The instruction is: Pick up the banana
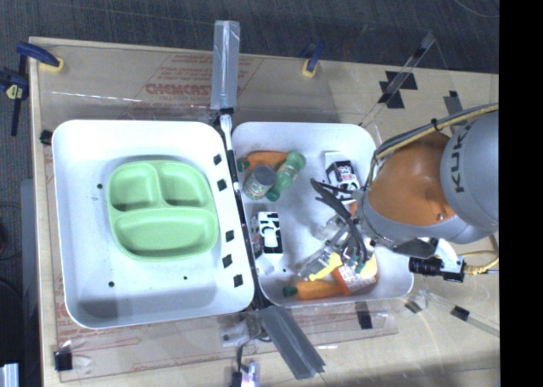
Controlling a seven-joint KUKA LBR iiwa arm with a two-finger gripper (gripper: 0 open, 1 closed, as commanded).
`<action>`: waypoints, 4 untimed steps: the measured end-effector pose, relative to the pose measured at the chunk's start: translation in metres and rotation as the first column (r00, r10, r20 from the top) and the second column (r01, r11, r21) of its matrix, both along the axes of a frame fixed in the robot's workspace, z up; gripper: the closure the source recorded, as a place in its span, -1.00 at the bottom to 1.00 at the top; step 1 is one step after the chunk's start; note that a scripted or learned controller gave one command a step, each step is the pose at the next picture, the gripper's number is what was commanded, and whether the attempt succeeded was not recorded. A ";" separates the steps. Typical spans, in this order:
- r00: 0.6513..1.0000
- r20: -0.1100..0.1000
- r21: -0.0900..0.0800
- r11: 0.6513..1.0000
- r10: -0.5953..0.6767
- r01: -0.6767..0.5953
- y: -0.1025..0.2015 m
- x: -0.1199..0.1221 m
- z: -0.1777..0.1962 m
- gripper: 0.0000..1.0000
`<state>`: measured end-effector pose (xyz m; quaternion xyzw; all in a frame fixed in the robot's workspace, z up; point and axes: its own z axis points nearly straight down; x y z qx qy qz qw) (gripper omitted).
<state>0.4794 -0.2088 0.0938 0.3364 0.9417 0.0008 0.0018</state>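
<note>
The banana [325,269] is a small yellow piece near the front edge of the right bin [293,135], wedged between an orange carrot [312,290] and a red-orange box [355,276]. My gripper [341,243] reaches in from the right and hangs low just above and behind the banana, partly covering it. The orange wrist band [407,190] sits over the bin's right rim. I cannot tell whether the banana is between the gripper's tips.
The right bin also holds a green bottle [287,170], an orange item [265,158] and two black-and-white packets [270,232] [342,175]. A green divided plate [163,210] lies in the left bin [76,288]. A grey divider bar [226,54] stands between the bins.
</note>
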 end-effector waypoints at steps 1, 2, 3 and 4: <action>1.000 0.001 -0.001 1.000 0.005 -0.005 0.000 0.001 0.010 1.00; 1.000 0.000 -0.001 1.000 0.005 -0.005 0.000 0.001 0.010 -1.00; 1.000 0.003 -0.002 1.000 0.010 -0.010 0.000 0.002 0.020 1.00; 1.000 0.003 -0.002 1.000 0.010 -0.010 0.000 0.002 0.020 -1.00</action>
